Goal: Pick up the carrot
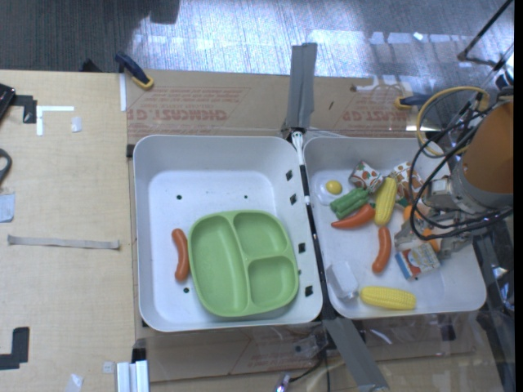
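An orange, tapered carrot (382, 249) lies in the right bin (458, 296), near its middle, pointing toward the front. My gripper (415, 237) hangs low over the right side of this bin, just right of the carrot, half hidden by cables and the wrist. A small red and white carton (420, 260) lies right under it. Nothing can be seen held in the gripper.
Around the carrot lie a reddish pepper (353, 218), a green pod (351, 200), two corn cobs (384, 201) (388, 298), a fried egg (333, 188) and a white block (341, 280). The left bin (155, 178) holds a green divided plate (243, 261) and an orange sausage (180, 254).
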Robot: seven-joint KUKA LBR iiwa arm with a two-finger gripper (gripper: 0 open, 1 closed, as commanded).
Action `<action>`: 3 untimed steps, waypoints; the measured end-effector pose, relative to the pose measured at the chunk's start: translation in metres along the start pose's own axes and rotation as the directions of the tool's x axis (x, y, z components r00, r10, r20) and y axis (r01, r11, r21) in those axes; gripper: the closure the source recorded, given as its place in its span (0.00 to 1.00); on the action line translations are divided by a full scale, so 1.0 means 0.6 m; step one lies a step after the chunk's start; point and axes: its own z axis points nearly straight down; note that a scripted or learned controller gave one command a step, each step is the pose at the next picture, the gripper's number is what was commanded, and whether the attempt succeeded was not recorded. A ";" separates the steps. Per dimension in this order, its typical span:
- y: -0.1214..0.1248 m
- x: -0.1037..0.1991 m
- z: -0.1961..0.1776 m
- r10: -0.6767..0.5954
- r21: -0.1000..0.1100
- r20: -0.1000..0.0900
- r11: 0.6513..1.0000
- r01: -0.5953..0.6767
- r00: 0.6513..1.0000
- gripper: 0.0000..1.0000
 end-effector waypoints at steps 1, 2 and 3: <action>-0.003 0.000 -0.017 0.004 0.005 0.001 1.000 -0.004 1.000 1.00; -0.015 -0.167 -0.116 0.010 -0.001 -0.004 1.000 -0.010 1.000 1.00; -0.061 -0.015 -0.097 -0.313 -0.004 -0.003 0.950 0.313 0.950 1.00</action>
